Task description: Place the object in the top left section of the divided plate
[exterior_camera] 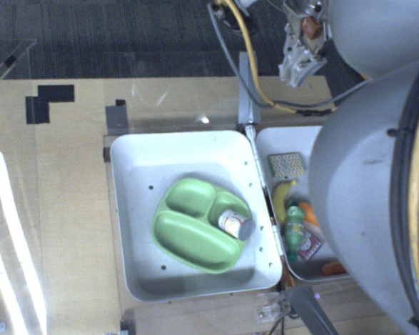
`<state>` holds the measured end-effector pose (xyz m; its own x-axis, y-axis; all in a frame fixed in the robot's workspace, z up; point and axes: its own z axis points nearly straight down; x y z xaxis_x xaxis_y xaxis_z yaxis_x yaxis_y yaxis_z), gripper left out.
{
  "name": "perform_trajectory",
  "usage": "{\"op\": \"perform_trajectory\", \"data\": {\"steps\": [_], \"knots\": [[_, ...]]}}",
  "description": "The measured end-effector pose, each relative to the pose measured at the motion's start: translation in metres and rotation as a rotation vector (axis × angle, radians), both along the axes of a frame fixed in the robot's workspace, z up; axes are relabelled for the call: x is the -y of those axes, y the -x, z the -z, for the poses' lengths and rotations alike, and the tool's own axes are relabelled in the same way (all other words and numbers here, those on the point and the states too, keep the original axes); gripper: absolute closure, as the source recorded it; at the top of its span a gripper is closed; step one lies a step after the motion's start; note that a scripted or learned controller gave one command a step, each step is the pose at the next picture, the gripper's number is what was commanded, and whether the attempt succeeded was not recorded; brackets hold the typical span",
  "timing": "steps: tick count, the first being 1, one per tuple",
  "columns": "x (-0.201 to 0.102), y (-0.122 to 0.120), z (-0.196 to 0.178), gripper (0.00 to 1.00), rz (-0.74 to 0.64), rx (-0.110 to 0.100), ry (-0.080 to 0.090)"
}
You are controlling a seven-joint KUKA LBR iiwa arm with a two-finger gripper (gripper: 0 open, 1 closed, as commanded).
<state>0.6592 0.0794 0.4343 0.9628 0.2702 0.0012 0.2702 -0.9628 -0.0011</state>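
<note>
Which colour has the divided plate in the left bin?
The divided plate is light green, seen in the camera view.

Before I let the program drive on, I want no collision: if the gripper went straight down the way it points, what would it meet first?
Probably bare bench: the gripper hangs beyond the right bin's far rim, though depth is unclear.

Can (235,224) in plate (193,236), left bin (137,204)

Green divided plate (192,232), 3 sections, lies flat in the left bin. Small silver can (234,224) lies tipped in its right-hand small section.
</note>
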Motion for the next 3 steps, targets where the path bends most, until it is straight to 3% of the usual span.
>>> {"op": "perform_trajectory", "data": {"steps": [1,2,3], "knots": [[0.061,-0.001,-0.001,1.0,0.039,0.001,0.003],[0.149,0.009,0.0,1.0,-0.092,0.0,0.003],[0.251,0.006,0.023,1.0,-0.175,0.0,0.003]]}}
